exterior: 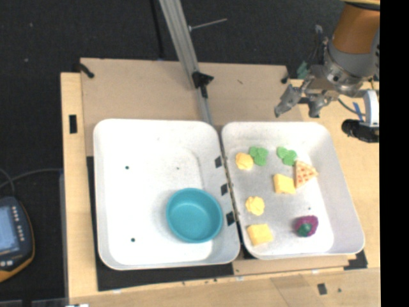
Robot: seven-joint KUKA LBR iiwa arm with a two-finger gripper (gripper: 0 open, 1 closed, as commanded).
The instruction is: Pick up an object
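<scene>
Seven small food pieces lie in the right bin [332, 171]: two green [258, 155], four yellow [284, 183] including a pizza-like wedge [305, 172], and one purple [307, 226], spaced apart with bare floor between. The left bin [128, 146] holds one blue bowl [193, 214] near its inner wall. The claw [300, 104] hangs released above the counter [255, 82], just beyond the right bin's far rim, with the arm [354, 31] coming in from the right.

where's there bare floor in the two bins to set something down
Left bin: broad bare floor above and left of the blue bowl, which fills its lower right corner. Right bin: crowded with small toys such as the purple piece; only a bare strip along its top edge, near the tool, and its lower right corner.
</scene>
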